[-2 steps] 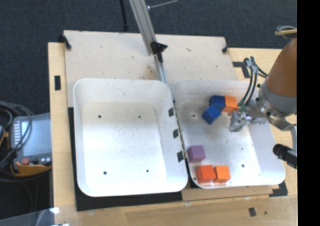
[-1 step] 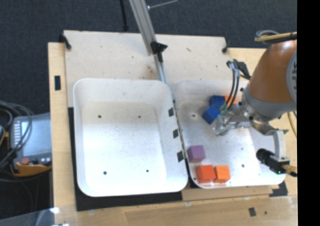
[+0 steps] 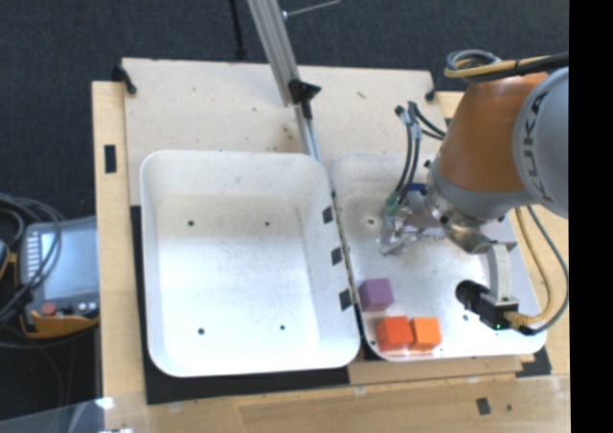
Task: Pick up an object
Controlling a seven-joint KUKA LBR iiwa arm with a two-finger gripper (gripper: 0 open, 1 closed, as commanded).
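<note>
1. The grey arm with its orange band leans in from three o'clock, over the right bin.
2. Its gripper hangs low over the upper middle of that bin; I cannot tell how its fingers stand or whether anything is in them.
3. A purple block lies toward six o'clock of the gripper, close to the bin's left wall.
4. Two orange blocks sit touching side by side, just beyond the purple one at the bin's six o'clock edge.
5. The left bin lies at nine o'clock of the right one.
</note>
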